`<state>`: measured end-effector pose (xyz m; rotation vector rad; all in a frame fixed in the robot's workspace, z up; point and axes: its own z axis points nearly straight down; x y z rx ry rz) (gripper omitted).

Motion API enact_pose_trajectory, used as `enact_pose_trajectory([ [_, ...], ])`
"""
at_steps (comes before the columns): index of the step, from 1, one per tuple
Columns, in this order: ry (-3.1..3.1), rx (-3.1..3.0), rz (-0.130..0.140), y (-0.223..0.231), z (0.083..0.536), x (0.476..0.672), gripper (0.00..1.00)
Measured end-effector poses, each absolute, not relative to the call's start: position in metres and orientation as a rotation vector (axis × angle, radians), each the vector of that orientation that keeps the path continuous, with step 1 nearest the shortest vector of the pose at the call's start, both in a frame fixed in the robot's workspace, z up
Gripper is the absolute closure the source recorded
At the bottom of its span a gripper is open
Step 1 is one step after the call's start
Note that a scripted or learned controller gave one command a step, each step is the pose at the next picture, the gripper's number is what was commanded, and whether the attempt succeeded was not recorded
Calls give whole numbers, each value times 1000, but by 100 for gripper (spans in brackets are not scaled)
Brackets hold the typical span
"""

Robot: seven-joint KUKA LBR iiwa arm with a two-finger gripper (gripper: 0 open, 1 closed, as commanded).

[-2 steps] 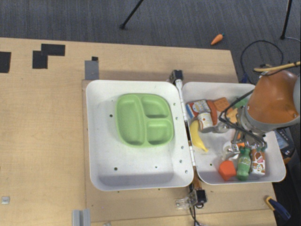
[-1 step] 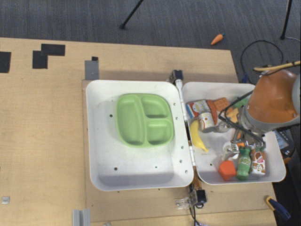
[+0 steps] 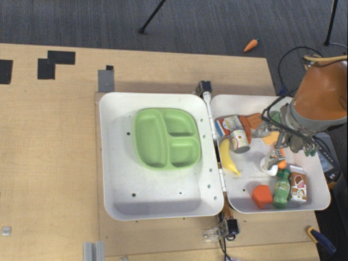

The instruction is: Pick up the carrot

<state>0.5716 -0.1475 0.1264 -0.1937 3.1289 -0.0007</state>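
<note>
Gripper (image 3: pixel 276 157): hung low inside the right bin (image 3: pixel 322 202), just above a small white piece (image 3: pixel 269 166) and beside a bottle (image 3: pixel 281 188). Could not tell whether apart or together, nor whether touching anything; saw nothing clearly clamped in it. Came off a grey wrist under a glossy orange band.

Swept then from the left. Found flat black patches (image 3: pixel 55 63) on the pale wooden bench (image 3: pixel 49 162). Met next the left bin (image 3: pixel 117 203), smooth white plastic with rounded corners, bearing a matte green plate (image 3: pixel 166 139) split into three compartments.

Crossed to the right bin. Noted a curved yellow banana (image 3: pixel 229 160) near its left wall, a red-and-blue packet (image 3: pixel 225 125) and a short round can (image 3: pixel 239 141) beyond it. Spotted the carrot (image 3: pixel 250 45), small, orange and tapered, outside both bins on the grey ribbed carpet past the bench's far edge, well apart from the gripper. Passed a blocky orange-red cube (image 3: pixel 262 196) at the near rim, touching or just beside the green, orange-capped bottle, then a printed carton (image 3: pixel 298 188) to its right.
</note>
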Motion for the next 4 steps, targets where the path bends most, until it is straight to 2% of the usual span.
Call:
enact_pose_trajectory([
  [1,2996,-925,-1,-179,86,570,0],
  [2,3046,-738,-1,-177,86,625,0],
  [3,3045,-747,-2,-174,129,574,0],
  [4,3049,-723,-2,-178,87,580,0],
])
